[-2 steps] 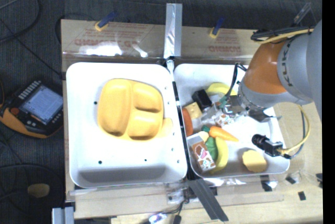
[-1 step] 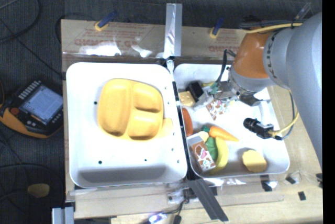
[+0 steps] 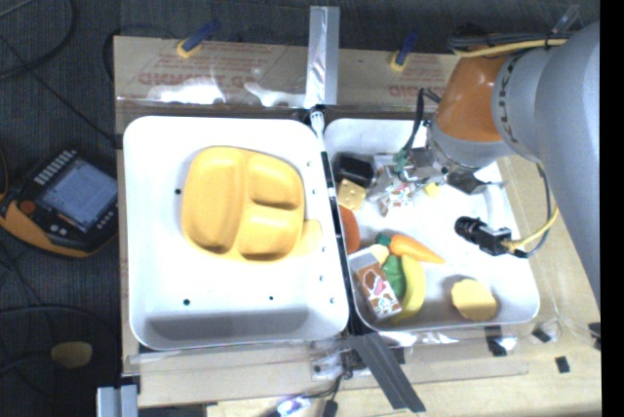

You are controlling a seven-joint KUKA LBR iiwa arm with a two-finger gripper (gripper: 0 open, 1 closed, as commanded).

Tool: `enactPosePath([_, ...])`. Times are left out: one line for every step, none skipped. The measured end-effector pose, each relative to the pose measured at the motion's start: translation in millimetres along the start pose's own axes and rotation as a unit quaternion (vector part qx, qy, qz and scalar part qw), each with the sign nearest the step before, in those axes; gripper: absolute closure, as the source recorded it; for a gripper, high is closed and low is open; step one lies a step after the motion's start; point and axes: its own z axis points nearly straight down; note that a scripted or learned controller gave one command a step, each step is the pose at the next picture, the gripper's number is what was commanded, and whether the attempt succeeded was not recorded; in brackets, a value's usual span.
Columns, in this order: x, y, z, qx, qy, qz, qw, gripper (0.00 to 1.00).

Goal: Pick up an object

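L bin [image 3: 146, 240] held a yellow divided tray [image 3: 242, 201], rigid, prob light but too wide for a pinch. R bin [image 3: 522, 308] had small toys: carrot [image 3: 416, 248], yellow block [image 3: 473, 299], looked stiff, light; grab carrot mid-body. Gripper [image 3: 409, 173] hovered at the bin's back; grip state can't be told.

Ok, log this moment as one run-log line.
arm: grey arm with orange band over right white bin | hand: low among small items, grip unclear | left bin: yellow divided plastic tray
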Motion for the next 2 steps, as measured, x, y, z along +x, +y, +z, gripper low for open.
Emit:
enactPosePath([-24.3, 18.3, 8.0, 0.014, 0.007, -0.066, 0.9977, 1.0])
enactPosePath([22.8, 43.3, -38.7, 0.005, -0.001, -0.092, 0.9957, 1.0])
